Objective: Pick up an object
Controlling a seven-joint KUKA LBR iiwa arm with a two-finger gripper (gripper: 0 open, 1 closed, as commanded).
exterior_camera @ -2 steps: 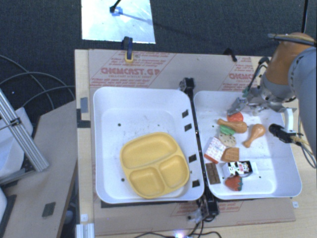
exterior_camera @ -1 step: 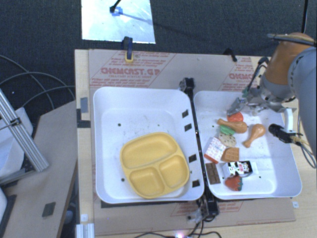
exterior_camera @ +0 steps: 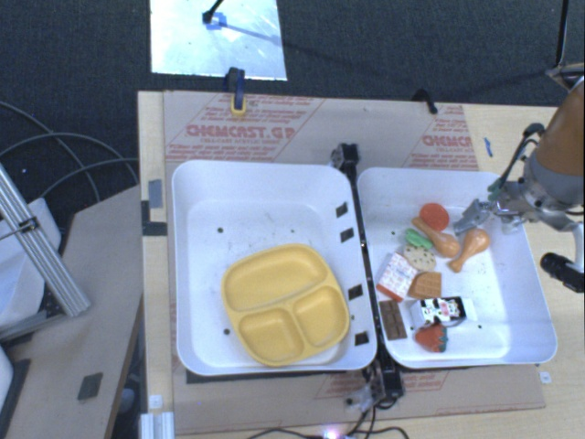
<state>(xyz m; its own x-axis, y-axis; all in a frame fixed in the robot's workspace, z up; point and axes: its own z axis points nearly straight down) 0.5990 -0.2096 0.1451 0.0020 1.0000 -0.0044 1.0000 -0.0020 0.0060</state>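
The right bin (exterior_camera: 526, 323) holds several toy foods: a red tomato (exterior_camera: 434, 216), a chicken drumstick (exterior_camera: 470, 247), a second drumstick or carrot-like piece (exterior_camera: 439, 238), a green piece (exterior_camera: 419, 241), a cracker (exterior_camera: 421, 258), a waffle (exterior_camera: 426, 285), a red-and-white packet (exterior_camera: 397, 276), a brown chocolate bar (exterior_camera: 392, 319), a black-and-white milk carton (exterior_camera: 441, 311) and a strawberry (exterior_camera: 430, 337). My gripper (exterior_camera: 483, 214) hangs over the bin's upper right part, just above the drumstick, with nothing visibly between its fingers.
The left bin (exterior_camera: 196, 199) holds a yellow three-compartment plate (exterior_camera: 286, 304). A black divider clip strip (exterior_camera: 352, 236) runs between the bins. The arm (exterior_camera: 558, 163) enters from the right edge. A blue-and-yellow clamp (exterior_camera: 237, 92) sits at the bench's back.
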